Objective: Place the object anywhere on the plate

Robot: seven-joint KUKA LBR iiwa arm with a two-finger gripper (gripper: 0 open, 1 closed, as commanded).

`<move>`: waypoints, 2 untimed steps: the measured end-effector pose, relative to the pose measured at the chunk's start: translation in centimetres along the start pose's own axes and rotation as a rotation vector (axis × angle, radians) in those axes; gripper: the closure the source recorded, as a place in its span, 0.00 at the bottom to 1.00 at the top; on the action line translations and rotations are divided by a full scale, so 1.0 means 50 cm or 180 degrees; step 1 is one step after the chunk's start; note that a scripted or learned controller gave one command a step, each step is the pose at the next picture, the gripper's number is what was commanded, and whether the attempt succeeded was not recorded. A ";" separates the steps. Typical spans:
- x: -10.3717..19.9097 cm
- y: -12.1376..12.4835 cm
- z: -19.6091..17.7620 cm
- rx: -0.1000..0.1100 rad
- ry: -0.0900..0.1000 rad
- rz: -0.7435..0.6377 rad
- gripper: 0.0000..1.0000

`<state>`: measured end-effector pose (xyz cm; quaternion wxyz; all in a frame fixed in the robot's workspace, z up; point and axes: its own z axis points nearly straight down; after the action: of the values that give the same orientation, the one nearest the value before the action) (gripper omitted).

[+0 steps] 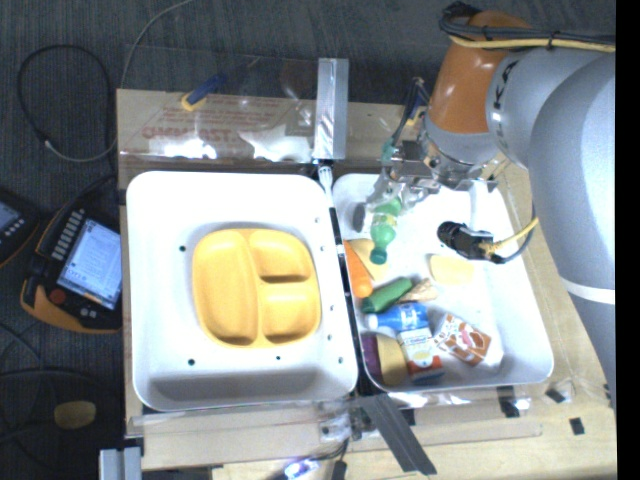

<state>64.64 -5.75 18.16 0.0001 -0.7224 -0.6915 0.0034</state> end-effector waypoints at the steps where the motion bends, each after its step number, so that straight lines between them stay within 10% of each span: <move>1: 0.215 -0.080 0.000 -0.0002 0.0015 -0.0459 1.00; 2: 0.268 -0.046 0.000 -0.0002 0.0006 -0.0674 1.00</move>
<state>62.93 7.72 18.12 0.0009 -0.6452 -0.7640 0.0025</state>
